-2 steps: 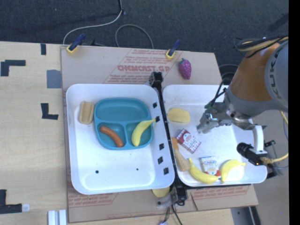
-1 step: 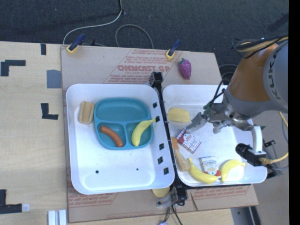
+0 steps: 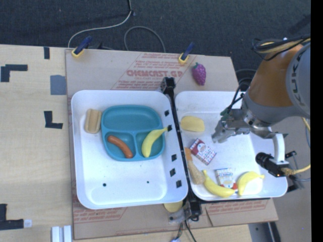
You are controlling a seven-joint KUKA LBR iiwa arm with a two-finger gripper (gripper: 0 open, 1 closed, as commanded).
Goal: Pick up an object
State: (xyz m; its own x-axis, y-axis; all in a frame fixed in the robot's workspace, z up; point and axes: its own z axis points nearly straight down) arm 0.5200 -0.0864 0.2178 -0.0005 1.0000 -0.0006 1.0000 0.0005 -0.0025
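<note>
White bins, two of them, side by side on the counter, with brown cardboard (image 3: 146, 73) under them. In the left bin (image 3: 86, 185), a blue plate (image 3: 131, 116) with three parts: a red sausage (image 3: 120, 146) in the near left part, a banana (image 3: 151, 141) tilted in the right part. Just beside the plate's left edge, a tan bun (image 3: 92, 121). In the right bin (image 3: 262, 130), a yellow lump (image 3: 193, 124) near the far left corner and a red and white packet (image 3: 203, 152) a little nearer, both lying loose. Along the near wall, a second banana (image 3: 218, 187), a small packet (image 3: 224, 177) touching it, and a yellow fruit (image 3: 250, 181) to the right. Over the middle of the right bin, the gripper (image 3: 225, 130), up above the floor, just right of the yellow lump and the red and white packet, touching neither. Cannot tell if open or closed. Nothing seen held in it. On the cardboard past the bins, purple grapes (image 3: 199, 73).
</note>
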